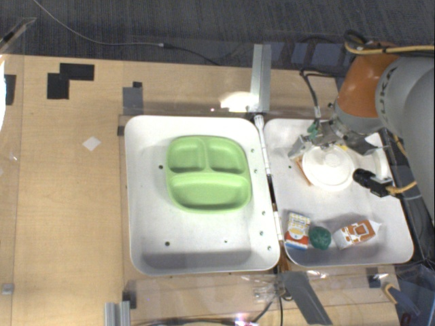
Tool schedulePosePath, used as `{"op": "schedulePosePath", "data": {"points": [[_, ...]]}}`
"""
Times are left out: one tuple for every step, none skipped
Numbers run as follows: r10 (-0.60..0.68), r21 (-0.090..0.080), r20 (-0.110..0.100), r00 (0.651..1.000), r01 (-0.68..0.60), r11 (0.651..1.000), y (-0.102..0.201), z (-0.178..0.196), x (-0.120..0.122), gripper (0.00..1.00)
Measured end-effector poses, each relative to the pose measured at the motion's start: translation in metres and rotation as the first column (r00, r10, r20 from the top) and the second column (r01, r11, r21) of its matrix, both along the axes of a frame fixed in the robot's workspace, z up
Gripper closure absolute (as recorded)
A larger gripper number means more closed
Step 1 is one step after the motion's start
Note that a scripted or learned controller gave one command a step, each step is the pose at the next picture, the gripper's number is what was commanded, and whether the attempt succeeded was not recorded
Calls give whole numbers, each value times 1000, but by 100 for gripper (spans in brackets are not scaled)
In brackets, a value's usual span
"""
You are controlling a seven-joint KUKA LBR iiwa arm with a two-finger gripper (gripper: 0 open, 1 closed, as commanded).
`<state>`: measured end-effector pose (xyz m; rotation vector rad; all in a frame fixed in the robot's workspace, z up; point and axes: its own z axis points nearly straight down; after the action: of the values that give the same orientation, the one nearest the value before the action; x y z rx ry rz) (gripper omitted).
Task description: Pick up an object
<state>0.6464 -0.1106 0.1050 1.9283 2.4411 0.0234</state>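
Tool (318, 136) hovered over the white round lid (327, 166) in the right bin (397, 246); its state you couldn't tell. You needed to centre it, then descend straight.

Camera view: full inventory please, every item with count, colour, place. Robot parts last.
Bins: 2, white, side by side on the bench, left bin and right bin.
Divided plate: 1, green, three compartments, middle of the left bin.
Round white object: 1, white, upper part of the right bin, under the gripper; cannot tell what it is.
Small carton: 1, white with orange and blue print, near edge of the right bin.
Ball: 1, dark green, touching the small carton's right side.
Packet: 1, white and orange, right of the ball.
Bench: 1, light wood, with black markers at its far left.
Arm: 1, grey with orange band, from the right.
Gripper: 1, over the right bin.
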Motion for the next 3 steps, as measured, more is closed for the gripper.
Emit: {"op": "schedulePosePath", "data": {"points": [[32,-5,20,999,-32,999,6,2,-8,0],[-37,0,21,999,37,999,7,1,-27,0],[-66,0,18,998,66,998,14,0,-27,0]]}}
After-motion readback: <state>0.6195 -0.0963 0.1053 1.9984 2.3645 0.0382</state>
